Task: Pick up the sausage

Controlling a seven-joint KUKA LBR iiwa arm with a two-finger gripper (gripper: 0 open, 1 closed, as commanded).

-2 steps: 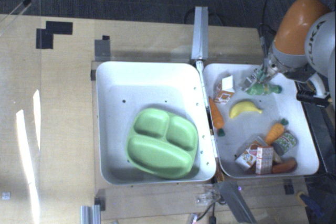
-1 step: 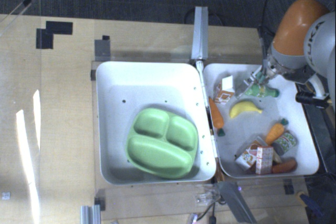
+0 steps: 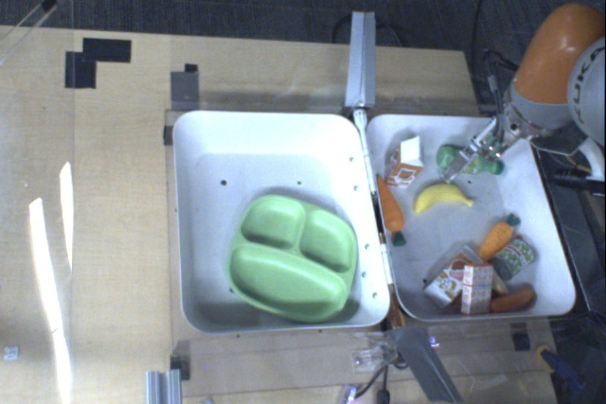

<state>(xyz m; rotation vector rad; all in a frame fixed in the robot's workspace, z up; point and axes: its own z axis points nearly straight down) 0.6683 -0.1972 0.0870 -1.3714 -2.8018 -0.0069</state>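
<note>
The sausage (image 3: 512, 301) is lying along the near rim of the right bin (image 3: 559, 246), squeezed against a small carton (image 3: 463, 285), so there's not much room around it. The gripper (image 3: 471, 158) is up at the far end, on a green toy (image 3: 462, 157); can't tell how the claw is set. The middle of that bin is open around the banana (image 3: 442, 198). A carrot (image 3: 390, 205) hugs the divider. The left bin (image 3: 199, 203) has a green sectioned plate (image 3: 294, 256).

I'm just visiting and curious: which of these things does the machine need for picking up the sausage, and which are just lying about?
For the job: sausage; pincer.

Lying about: banana; two carrots; small cartons; green divided tray.
</note>
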